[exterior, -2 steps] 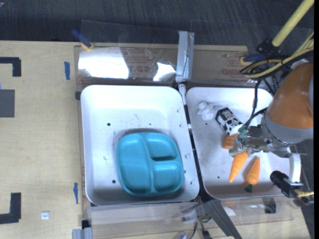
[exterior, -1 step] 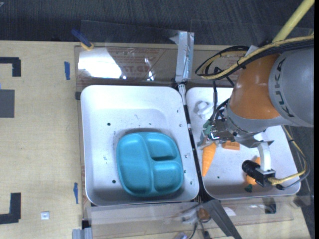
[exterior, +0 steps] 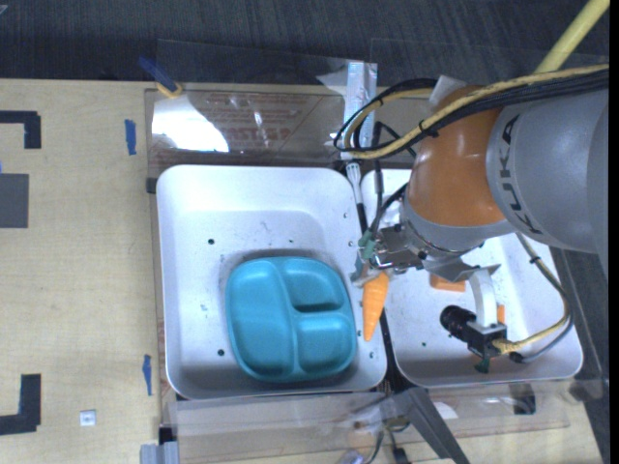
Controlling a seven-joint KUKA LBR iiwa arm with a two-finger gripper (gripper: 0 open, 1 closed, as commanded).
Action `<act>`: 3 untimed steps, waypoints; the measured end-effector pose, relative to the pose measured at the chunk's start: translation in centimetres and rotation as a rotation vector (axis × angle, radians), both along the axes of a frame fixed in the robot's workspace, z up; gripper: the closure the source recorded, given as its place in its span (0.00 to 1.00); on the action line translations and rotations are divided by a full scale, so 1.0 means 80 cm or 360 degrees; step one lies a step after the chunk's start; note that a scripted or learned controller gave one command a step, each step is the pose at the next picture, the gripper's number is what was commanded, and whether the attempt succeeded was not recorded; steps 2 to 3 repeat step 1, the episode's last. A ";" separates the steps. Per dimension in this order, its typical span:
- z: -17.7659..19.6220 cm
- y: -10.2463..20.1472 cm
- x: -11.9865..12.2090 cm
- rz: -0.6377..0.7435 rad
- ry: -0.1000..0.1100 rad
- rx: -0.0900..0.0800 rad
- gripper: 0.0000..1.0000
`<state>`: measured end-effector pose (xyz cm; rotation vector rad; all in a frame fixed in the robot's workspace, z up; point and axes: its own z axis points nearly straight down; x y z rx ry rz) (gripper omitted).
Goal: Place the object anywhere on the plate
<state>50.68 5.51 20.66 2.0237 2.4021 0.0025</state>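
over the seam between the two bins hung an orange carrot (exterior: 373,304), tip pointing down toward the near edge, its upper end tucked under the gripper (exterior: 379,262). its top appeared to sit between the fingers, so the gripper looked closed on it, though the wrist hid the exact contact (the grip could only be judged from how the carrot dangled straight below the hardware). the carrot lay just beside the right rim of the teal plate (exterior: 290,315), not yet above it.

the step in hand seemed to be the carry: the object lifted and travelling from the right bin (exterior: 542,356) toward the plate. the next move likely called for a short shift further left, so that the carrot cleared the bin wall and hung over one of the plate's compartments, then a lowering and a release. a drop at this point would probably have landed the carrot on the divide between the bins or against the plate's rim.

the left bin (exterior: 193,220) held the divided teal plate, whose compartments looked bare. the right bin, largely covered by the arm (exterior: 542,162), held a small orange piece (exterior: 447,282) by the wrist.
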 end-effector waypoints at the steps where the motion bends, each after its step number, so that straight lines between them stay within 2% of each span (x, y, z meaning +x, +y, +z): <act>1: -0.001 -0.001 0.000 -0.0002 0.0002 -0.0001 0.00; 3: -0.001 -0.001 0.000 -0.0002 0.0002 -0.0001 0.00</act>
